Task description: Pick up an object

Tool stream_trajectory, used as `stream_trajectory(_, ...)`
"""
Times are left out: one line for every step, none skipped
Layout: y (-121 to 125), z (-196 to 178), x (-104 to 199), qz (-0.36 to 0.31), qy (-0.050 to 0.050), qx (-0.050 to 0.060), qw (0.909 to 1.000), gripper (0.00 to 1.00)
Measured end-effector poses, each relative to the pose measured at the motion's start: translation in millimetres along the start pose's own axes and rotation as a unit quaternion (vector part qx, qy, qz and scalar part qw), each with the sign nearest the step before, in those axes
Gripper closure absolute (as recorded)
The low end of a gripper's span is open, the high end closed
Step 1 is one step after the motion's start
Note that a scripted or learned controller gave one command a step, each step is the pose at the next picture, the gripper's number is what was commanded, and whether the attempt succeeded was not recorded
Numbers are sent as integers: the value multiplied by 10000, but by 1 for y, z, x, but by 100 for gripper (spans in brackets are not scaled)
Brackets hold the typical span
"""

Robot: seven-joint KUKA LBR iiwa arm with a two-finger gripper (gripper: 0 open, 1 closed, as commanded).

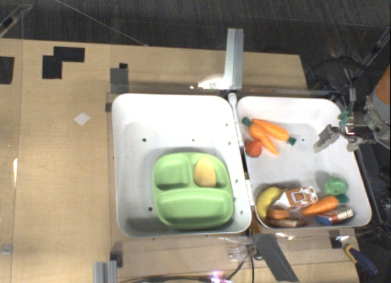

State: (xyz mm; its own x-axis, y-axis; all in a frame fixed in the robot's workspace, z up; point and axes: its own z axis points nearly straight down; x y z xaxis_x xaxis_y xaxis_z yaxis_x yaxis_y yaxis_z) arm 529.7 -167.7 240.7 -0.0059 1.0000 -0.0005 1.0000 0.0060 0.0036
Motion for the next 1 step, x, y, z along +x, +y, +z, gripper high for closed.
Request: stream_trajectory(62,84,-5,119,-3,1,9999,0)
